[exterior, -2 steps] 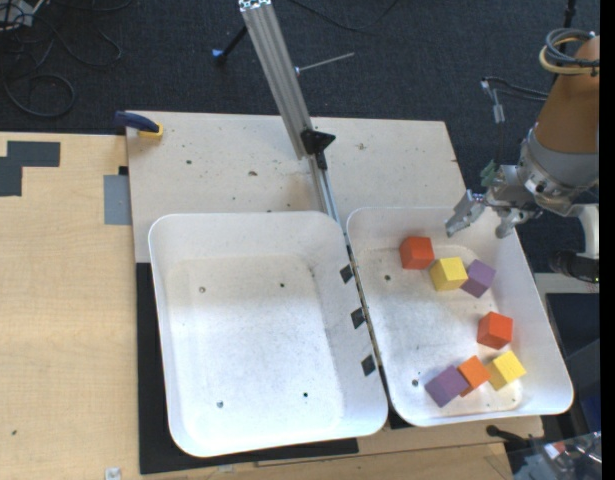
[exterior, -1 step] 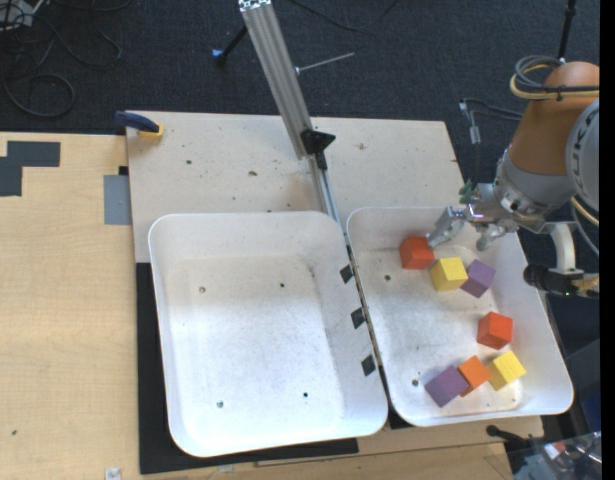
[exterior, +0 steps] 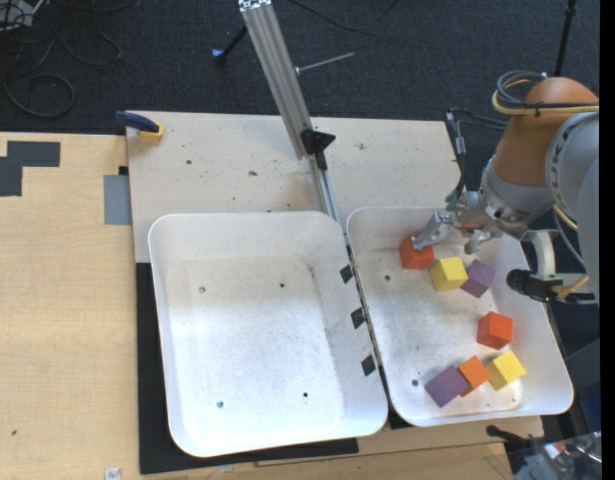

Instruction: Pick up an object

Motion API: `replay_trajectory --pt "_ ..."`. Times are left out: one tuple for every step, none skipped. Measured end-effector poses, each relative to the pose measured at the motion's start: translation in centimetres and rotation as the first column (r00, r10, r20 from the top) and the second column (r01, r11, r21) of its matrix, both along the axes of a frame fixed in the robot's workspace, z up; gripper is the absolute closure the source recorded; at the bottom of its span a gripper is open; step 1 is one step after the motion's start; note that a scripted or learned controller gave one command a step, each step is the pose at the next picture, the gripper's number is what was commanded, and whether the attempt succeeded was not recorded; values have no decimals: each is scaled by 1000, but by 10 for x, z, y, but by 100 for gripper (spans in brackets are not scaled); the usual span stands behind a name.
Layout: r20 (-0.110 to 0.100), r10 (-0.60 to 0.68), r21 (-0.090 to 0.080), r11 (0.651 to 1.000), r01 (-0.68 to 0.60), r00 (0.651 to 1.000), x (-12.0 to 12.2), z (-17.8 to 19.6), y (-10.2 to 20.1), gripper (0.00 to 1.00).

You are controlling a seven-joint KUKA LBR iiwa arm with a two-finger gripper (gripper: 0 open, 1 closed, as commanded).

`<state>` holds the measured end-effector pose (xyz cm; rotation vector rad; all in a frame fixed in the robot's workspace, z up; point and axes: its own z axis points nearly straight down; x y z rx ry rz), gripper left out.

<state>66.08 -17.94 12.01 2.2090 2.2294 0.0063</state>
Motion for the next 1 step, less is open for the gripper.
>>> replay_trajectory --pt "2 3 -2 1000 -3 1000 1 11 -1 100"
